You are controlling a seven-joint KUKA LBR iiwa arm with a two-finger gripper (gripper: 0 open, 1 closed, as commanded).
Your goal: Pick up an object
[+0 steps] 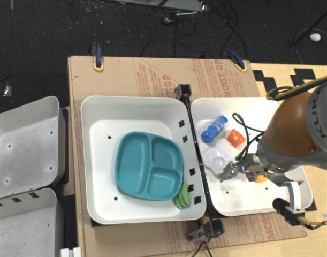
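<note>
You've got the gripper (pixel 230 170) low in the right white bin (pixel 270 206), at the clear plastic cup (pixel 217 159); its metal fingers (pixel 225 173) look spread a bit, nothing visibly clamped btwn them. Blue plastic bottle (pixel 212 130) lies at 12 o'clock from the cup, small red block (pixel 236 138) approx 2 o'clock. A small orange piece (pixel 261 179) sits under the wrist. Left white bin (pixel 93 143) holds a teal divided plate (pixel 149 165), w/ a green item (pixel 182 197) touching its 5 o'clock edge.
</note>
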